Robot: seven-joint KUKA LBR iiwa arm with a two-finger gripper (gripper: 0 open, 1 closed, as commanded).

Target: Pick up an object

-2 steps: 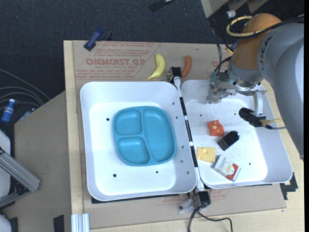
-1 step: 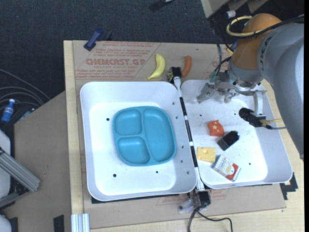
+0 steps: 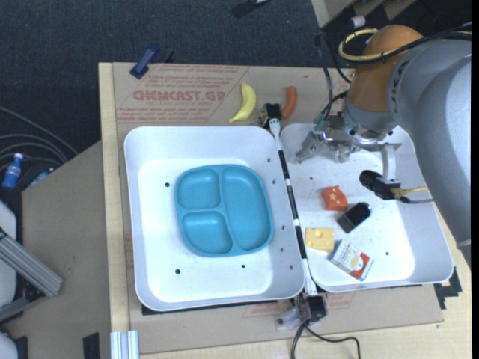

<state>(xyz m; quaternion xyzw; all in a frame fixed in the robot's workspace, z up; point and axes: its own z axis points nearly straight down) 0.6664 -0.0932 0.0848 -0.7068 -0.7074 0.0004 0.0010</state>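
Observation:
The right bin (image 3: 419,264) holds a small red-orange block (image 3: 334,197), a black block (image 3: 353,217), a yellow wedge (image 3: 320,239) and a white and red box (image 3: 350,260). My gripper (image 3: 326,145) is low over the far left corner of this bin, under the orange band (image 3: 378,66) of the arm. It lies well behind the red-orange block and touches none of the objects. Nothing shows in its grasp.
A blue divided plate (image 3: 223,209) lies in the left bin (image 3: 150,155). Behind the bins, on the board, lie a yellow banana (image 3: 244,103) and an orange carrot-like piece (image 3: 289,102). A black part with a yellow cable (image 3: 378,184) hangs over the right bin.

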